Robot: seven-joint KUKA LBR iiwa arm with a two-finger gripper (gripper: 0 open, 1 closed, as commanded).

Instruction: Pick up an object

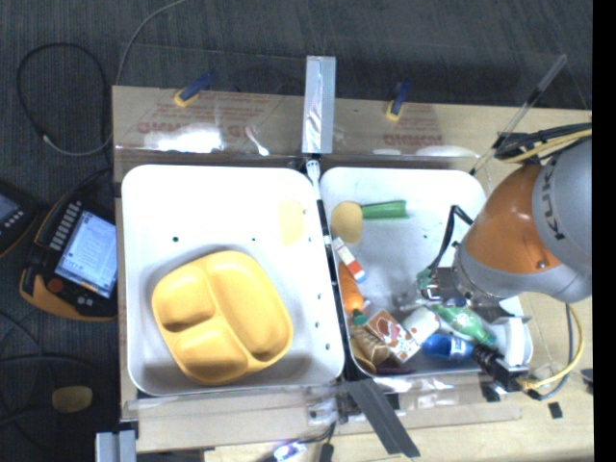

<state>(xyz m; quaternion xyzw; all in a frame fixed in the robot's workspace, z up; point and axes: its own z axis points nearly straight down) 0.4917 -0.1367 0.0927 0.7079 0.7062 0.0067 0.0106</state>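
The arm point(525, 229) reaches over the right bin point(423, 186), its hand point(445, 292) low among the clutter at the bin's 5 o'clock corner; how the hand stands cannot be told. Just beside it lie a green bottle point(469, 322) and a brown packet point(383, 340). The left bin point(164, 195) holds a yellow divided tray point(220, 316).

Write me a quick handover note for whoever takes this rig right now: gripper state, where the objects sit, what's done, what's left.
Gripper: low in the right bin, above the clutter at its near side; finger state can't be told, nothing visibly held.
Right bin: green marker and yellow ball at the far end; orange carrot-like piece by the divider; brown packet, green bottle and blue item along the near edge.
Left bin: yellow divided tray.
Done: arm is over the pile.
Left: grasp one object and lift it.
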